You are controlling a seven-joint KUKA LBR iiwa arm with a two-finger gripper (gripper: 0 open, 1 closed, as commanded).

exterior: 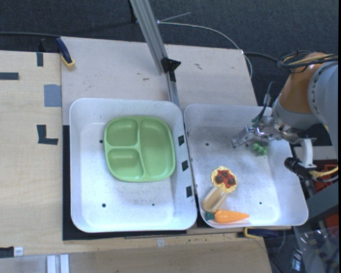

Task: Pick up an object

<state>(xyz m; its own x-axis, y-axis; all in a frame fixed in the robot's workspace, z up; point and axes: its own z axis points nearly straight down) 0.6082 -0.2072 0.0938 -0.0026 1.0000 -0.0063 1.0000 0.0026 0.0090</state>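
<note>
Nearest the lower edge of the view, an orange toy carrot (232,215) lies on its side along the near rim of the right bin (284,209), its point aimed right. Just behind it and touching its blunt end rests a tan hot-dog bun (214,198), tilted, and at the bun's upper end sits a small round yellow piece with a dark red top, like a toy pizza (224,178). All three cluster in the near left part of that bin.

Beside it, the left bin (85,169) carries a light green divided plate (140,148) with three compartments, set toward the bin's middle and slightly toward the far side.

Farther back in the right bin, a small green object (260,148) lies near the far right wall. The gripper (249,135) hangs directly over and just left of it, low to the bin floor; whether its tips are spread or closed around anything cannot be told from here. The grey arm with its orange band (298,90) reaches in from the right.

Beyond the bins, a slanted metal rail (150,27) crosses the bench, and a blue-and-yellow clamp-like item (65,53) rests at the far left.
</note>
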